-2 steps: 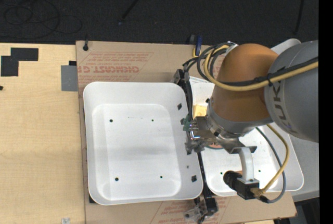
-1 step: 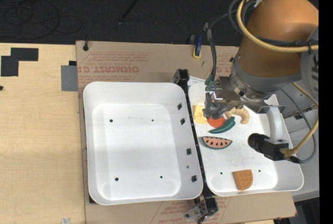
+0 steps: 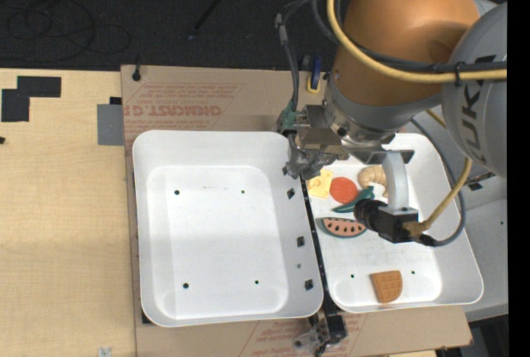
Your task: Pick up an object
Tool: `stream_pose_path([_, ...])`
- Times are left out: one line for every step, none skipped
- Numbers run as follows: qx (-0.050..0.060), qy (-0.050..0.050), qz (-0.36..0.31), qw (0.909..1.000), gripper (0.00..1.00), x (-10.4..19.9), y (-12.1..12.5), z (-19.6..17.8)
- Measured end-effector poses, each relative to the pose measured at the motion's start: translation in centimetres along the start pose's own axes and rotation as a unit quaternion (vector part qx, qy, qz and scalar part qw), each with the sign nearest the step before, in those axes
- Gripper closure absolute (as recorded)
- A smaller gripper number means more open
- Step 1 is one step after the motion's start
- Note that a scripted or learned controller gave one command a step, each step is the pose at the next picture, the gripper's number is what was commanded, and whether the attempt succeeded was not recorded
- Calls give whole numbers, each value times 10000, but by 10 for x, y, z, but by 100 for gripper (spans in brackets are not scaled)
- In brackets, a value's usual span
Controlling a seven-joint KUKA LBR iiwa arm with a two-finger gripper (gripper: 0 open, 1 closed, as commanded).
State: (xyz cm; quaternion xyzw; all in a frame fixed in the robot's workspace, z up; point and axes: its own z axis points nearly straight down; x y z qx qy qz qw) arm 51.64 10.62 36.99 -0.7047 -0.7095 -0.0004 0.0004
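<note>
Right bin holds watermelon slice, cracker; left bin beside it.

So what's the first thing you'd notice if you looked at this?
The big grey and orange robot arm looming over the right bin grabs the eye first. Under it lie small toy foods: a watermelon slice, a red tomato and, alone near the front edge, an orange waffle-like piece. The left bin beside it looks plain white.

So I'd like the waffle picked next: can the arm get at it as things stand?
Probably yes. The waffle lies alone on bare floor in the right bin, apart from the watermelon slice and the rest, with nothing over it. The gripper sits at the bin's far-left edge.
</note>
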Motion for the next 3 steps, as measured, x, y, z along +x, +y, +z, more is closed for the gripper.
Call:
stream_pose_path([7, -1, 8, 10000, 100, 33, -31, -28])
stream_pose_path([77, -30, 49, 10000, 100, 3, -33, 81])
stream_pose_path([-37, 2, 34, 10000, 100, -8, -40, -29])
